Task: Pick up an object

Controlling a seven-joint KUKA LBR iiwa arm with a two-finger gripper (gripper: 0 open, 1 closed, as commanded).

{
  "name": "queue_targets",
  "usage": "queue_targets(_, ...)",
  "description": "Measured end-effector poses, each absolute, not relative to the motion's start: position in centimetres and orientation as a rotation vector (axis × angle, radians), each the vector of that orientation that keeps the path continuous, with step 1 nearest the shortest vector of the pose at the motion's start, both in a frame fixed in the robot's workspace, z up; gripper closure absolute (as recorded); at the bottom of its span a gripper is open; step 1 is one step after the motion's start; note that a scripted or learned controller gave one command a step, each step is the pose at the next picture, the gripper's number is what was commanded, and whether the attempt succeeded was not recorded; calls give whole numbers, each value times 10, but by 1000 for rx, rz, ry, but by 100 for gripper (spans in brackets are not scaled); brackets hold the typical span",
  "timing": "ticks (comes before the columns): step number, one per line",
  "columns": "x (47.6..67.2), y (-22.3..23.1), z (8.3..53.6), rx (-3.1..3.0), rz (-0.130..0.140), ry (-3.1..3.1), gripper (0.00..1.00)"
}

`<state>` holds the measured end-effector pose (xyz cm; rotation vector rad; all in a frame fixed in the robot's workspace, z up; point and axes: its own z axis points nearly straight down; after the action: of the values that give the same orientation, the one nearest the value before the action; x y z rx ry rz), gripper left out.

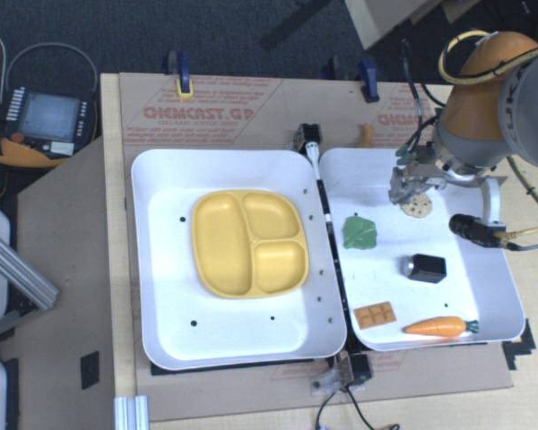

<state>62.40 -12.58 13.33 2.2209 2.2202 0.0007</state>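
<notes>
The right bin (493,276) holds several small objects. A round tan cookie (420,207) lies near its back, and my gripper (409,186) hangs right over the cookie's upper left edge, partly covering it. I cannot make out whether it touches the cookie. A green leafy piece (360,232) lies to the cookie's left. A black block (426,267) sits mid-bin. A brown cracker (374,314) and an orange carrot (439,327) lie along the front.
A yellow divided plate (249,242) lies in the left bin (161,240). The arm's orange band (484,79) and grey wrist come in over the right bin's back right corner. A black cable fitting (473,228) hangs above the bin's right side.
</notes>
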Motion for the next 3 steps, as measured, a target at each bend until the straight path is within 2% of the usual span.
queue_targets(2,622,-135,233,2216,6,2217,100)
queue_targets(3,601,-88,221,2220,-2,2229,100)
